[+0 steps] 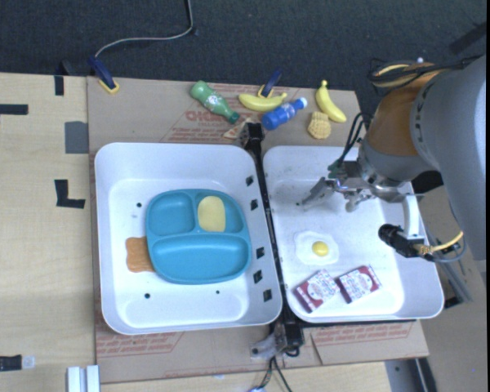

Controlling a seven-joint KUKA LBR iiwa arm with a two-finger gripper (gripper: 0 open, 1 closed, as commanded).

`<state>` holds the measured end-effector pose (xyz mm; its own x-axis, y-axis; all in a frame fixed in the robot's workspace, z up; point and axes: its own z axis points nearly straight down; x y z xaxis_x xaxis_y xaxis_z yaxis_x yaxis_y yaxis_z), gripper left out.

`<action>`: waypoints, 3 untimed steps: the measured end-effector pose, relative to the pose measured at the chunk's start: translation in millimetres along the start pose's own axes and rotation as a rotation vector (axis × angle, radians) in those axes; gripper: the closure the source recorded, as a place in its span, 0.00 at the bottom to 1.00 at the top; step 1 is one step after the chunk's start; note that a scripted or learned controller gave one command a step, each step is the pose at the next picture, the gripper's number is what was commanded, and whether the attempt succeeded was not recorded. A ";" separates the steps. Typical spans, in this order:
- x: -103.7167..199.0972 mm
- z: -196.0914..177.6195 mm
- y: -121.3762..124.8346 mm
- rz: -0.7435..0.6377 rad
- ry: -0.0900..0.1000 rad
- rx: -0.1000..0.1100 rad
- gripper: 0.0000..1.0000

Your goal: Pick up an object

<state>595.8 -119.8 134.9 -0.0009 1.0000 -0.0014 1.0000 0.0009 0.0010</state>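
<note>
My gripper [336, 198] hangs over the back part of the right bin [392, 305], its two fingers spread wide and nothing between them. One fingertip [309, 198] points left toward the divider. Just in front of the gripper a fried egg [316, 248] lies flat on the bin floor. Two red-and-white packets [336, 286] lie side by side near the bin's front wall. In the left bin [114, 243] sits a blue divided plate [198, 235] with a yellow piece [211, 214] in its back right compartment. An orange slice [135, 255] pokes out from under the plate's left edge.
Behind the bins, on the cardboard, lie a green bottle [213, 100], a banana [262, 101], a blue bottle [282, 113], a second banana [330, 104] and a small yellow corn-like toy [318, 125]. The grey arm [441, 137] covers the right bin's back right corner.
</note>
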 end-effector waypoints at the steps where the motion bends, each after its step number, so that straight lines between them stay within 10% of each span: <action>1: 21.6 48.8 -19.0 0.001 0.000 -0.001 0.00; 3: 14.1 48.7 17.4 -0.002 0.000 -0.002 0.00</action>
